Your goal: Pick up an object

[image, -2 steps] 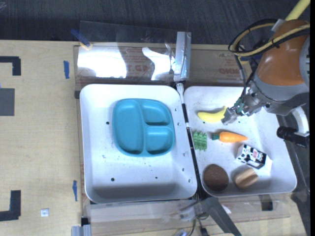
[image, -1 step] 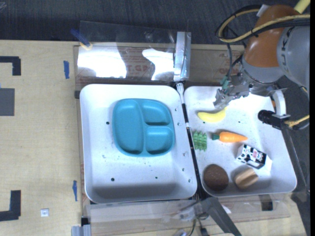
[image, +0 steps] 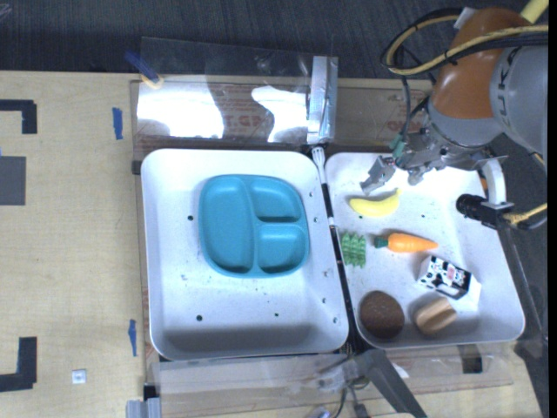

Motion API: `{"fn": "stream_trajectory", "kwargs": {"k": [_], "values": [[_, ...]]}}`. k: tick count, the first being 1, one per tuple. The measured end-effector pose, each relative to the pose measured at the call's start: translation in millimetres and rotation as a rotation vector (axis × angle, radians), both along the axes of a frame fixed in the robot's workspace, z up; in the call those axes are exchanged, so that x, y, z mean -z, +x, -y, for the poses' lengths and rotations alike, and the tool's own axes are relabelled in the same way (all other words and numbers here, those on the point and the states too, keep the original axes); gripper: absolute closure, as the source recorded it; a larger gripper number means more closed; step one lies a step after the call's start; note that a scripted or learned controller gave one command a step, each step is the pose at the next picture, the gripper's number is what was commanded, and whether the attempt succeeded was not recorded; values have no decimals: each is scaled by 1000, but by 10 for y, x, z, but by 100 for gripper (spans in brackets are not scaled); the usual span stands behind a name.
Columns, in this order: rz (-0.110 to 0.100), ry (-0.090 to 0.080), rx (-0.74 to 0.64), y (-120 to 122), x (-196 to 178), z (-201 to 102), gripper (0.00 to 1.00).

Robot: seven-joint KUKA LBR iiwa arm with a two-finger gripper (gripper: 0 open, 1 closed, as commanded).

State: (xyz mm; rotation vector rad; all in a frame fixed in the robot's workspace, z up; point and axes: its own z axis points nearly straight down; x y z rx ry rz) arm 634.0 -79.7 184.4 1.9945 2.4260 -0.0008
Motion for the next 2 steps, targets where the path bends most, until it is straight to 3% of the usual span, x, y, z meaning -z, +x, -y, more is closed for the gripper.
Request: {"fn": "stream_trajectory", "kwargs": {"k": [1,2], "values": [[-10,1,41,-279,911,248,0],[3,0,-86,-895,967,473,0]]}}
